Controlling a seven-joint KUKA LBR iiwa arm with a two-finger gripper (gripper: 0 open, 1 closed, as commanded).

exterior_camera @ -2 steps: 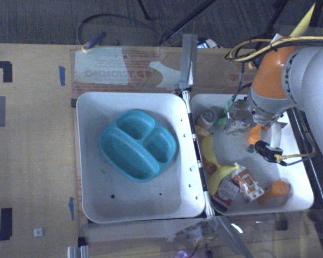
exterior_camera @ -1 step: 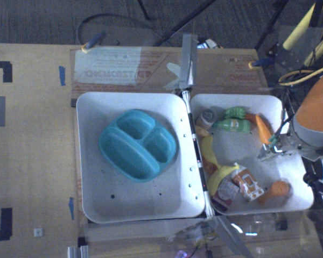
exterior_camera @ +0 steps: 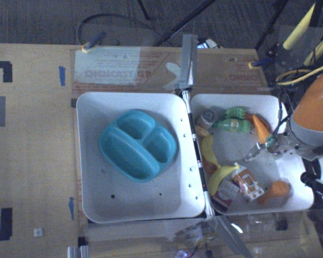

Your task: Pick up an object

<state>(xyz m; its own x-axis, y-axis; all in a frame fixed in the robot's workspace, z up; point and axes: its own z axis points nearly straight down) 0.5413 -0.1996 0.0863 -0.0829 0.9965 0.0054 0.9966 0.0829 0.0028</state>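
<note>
My gripper reaches in from the right over the right bin. It is open, with nothing between its fingers, over bare bin floor near the middle. An orange carrot lies just above it, next to a green bottle. A yellow banana curves along the bin's left wall. A small printed box and an orange round fruit lie below the gripper. A grey can sits in the upper left corner.
The left bin holds a blue divided plate. A metal divider runs between the two bins. Cardboard lies behind the bins, and cables and stands crowd the far right.
</note>
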